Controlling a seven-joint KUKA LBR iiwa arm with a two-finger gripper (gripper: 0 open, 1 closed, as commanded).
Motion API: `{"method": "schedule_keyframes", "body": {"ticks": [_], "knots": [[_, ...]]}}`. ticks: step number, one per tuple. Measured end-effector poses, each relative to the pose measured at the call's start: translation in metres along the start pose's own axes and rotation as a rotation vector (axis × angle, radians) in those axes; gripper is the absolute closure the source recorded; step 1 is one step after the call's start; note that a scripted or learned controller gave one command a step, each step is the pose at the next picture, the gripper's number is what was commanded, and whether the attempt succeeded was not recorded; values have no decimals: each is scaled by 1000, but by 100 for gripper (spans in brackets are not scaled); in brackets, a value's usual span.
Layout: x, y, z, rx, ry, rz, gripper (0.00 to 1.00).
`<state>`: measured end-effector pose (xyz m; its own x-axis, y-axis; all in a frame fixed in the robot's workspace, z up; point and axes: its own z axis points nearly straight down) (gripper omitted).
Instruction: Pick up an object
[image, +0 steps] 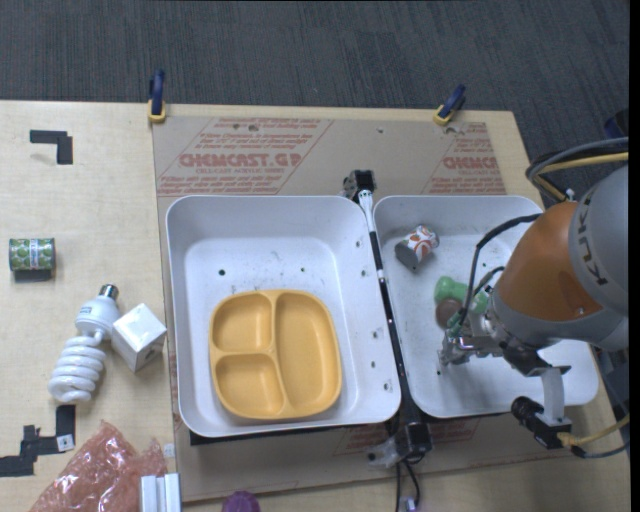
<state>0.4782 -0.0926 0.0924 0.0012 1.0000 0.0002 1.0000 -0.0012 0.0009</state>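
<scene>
Camera view: arm reaches into right bin (560, 385), gripper (458, 350) low over the bin floor, finger state cannot tell. Green object (447, 290) and brown object (446, 312) just above the gripper; small orange-white object (417, 245) near bin's far wall. Left bin (190, 300) holds yellow divided plate (275, 353).

Setting: robotics laboratory bench. Evidence: industrial arm (560, 280) with exposed cabling; two white bins (190, 300) on a paper-masked acrylic sheet (250, 150) held by clamps (157, 97); black tape markers (55, 143); assorted test objects on the plywood.
</scene>
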Motion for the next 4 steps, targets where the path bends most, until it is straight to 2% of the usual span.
{"method": "schedule_keyframes", "body": {"ticks": [4], "knots": [[0,0,0,-1,0,0,0]]}}
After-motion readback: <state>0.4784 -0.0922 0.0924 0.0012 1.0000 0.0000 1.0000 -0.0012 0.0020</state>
